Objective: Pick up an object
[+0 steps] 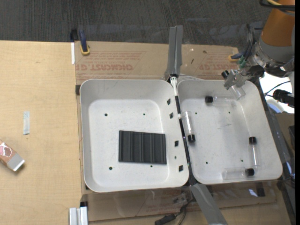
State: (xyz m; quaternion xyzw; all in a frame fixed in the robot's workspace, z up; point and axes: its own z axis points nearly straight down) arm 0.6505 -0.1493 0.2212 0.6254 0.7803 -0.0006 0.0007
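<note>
- Presently your arm (276,27) sits at the upper right, with the gripper (237,78) over the far right corner of the right bin (220,175).
- Whether the hand is parted or closed you cannot tell from this slant; nothing shows clearly between its tips.
- Left bin (93,172): one dark ribbed block (142,147) lies flat near the middle, well apart from the gripper.
- Right bin: clear tubes with black caps. One tube (186,125) lies along the left wall, another tube (253,154) near the right wall, and a clear tube with a cap (220,99) lies just beside the gripper.
- Progress, as judged: no pick made yet. Every object rests on a bin floor.
- Left to do: come down on a piece, close on it, lift it clear. The capped tube by the gripper looks the likeliest target.
</note>
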